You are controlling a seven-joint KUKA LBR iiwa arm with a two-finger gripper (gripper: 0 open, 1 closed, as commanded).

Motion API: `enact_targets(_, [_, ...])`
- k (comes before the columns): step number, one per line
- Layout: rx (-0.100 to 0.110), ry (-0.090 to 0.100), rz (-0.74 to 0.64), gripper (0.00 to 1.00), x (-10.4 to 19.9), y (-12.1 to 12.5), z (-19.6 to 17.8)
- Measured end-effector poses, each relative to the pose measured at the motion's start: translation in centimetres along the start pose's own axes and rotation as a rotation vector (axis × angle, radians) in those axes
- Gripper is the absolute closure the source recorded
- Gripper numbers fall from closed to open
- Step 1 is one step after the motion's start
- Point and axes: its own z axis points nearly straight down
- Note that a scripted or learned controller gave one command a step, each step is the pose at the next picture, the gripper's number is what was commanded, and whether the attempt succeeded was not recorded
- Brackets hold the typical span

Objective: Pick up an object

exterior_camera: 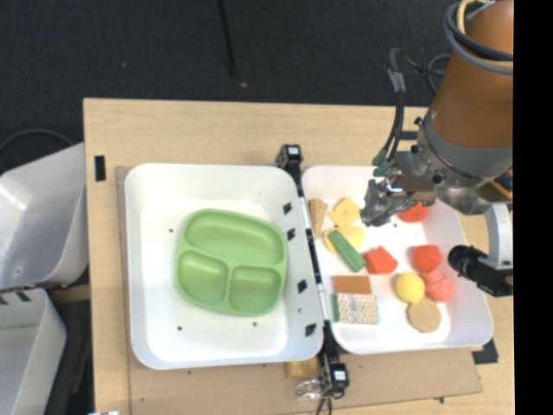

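The gripper (377, 210) hangs low over the far side of the right bin (471, 331), its dark tip just beside the yellow block (346, 212), apparently lining up a pick, though I cannot tell how its grasping part stands or whether it has hold of anything.

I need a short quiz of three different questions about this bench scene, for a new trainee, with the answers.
1. True or false: the green divided plate lies in the left bin.
2. Which item lies nearest the front rim of the right bin? A) the yellow ball B) the tan round piece C) the green stick
3. Fill in: the gripper hovers over the ____ bin.

Key: 1 true; 2 B; 3 right.
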Motion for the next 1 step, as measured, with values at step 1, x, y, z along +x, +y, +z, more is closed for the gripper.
enact_targets(1, [0.003,-0.001,0.011,1.00,-5.37,-0.15,3.75])
